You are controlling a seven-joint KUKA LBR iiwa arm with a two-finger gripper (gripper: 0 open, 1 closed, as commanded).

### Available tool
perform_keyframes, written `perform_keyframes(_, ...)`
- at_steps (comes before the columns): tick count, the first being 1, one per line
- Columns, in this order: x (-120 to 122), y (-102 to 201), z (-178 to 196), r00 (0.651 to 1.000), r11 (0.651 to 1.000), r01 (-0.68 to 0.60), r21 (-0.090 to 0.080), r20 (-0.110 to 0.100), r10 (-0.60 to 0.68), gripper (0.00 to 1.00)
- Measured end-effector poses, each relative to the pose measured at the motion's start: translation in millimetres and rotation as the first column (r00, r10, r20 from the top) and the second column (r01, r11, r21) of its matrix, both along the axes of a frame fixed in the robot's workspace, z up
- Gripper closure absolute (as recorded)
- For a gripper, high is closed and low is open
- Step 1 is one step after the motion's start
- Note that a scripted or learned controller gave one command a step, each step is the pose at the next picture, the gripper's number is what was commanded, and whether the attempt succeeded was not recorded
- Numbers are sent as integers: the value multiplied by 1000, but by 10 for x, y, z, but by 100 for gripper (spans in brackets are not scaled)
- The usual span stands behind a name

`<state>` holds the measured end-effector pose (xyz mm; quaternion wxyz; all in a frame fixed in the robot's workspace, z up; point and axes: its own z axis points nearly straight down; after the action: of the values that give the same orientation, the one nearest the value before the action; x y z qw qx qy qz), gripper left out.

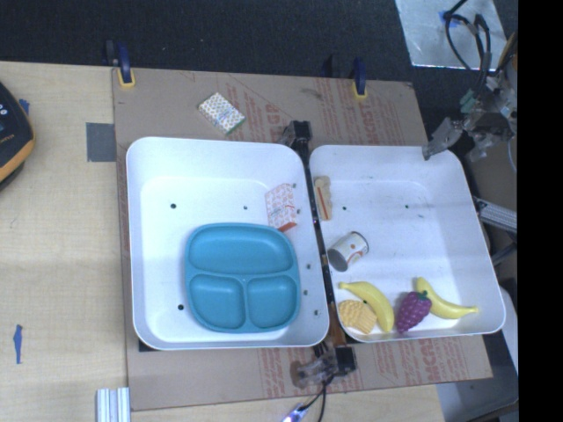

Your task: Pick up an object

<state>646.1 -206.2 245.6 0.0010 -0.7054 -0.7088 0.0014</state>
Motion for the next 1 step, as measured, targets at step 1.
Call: perform_keyframes(1,-912,390,-601,1000,1000,1,0,-2,-1,0)
